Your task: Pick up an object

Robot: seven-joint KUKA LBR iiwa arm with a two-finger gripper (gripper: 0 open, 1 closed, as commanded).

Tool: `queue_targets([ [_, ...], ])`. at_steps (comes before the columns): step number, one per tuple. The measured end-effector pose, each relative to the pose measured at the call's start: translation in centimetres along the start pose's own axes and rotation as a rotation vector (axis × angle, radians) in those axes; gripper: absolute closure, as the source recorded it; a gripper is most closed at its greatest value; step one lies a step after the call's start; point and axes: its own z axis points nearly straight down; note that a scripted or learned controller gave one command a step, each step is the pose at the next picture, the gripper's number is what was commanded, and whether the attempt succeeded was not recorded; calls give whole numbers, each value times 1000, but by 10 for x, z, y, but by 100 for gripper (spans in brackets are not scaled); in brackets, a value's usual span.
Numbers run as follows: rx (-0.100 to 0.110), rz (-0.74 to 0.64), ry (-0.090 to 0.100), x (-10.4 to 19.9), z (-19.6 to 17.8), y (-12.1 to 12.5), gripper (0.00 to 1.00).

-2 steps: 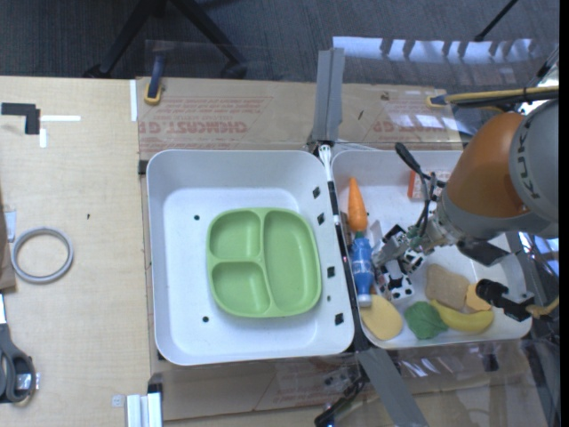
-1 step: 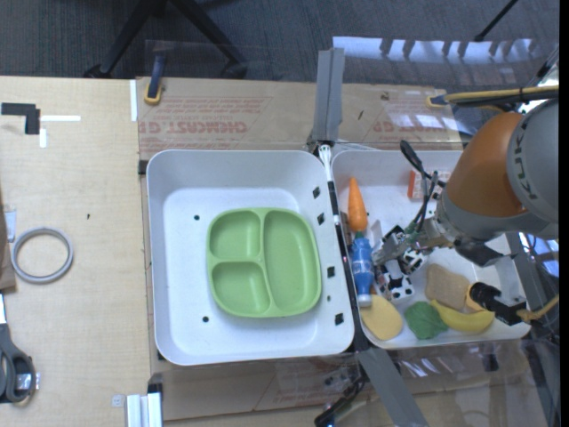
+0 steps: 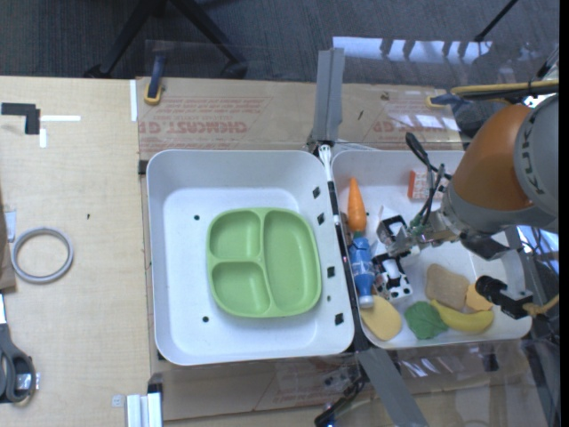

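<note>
My gripper (image 3: 392, 260) hangs low over the left half of the right bin (image 3: 391, 169), just right of a blue bottle (image 3: 360, 270) that lies along the bin's left wall. An orange carrot (image 3: 356, 205) lies behind the bottle. In front of the gripper sit a yellow piece (image 3: 384, 319), a green leafy toy (image 3: 427, 320) and a banana (image 3: 464, 318). A tan bread-like piece (image 3: 444, 283) lies to the gripper's right. I see nothing clearly held.
The left bin (image 3: 178, 265) holds a green divided plate (image 3: 265, 261). A small red-and-white box (image 3: 416, 185) lies at the back of the right bin. The arm's orange band (image 3: 493, 163) covers that bin's right side. A tape ring (image 3: 40, 254) lies on the bench at left.
</note>
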Motion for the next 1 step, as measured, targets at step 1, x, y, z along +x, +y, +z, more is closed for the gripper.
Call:
queue_targets([
  [1, 40, 146, 9, 40, -115, 37, 100],
])
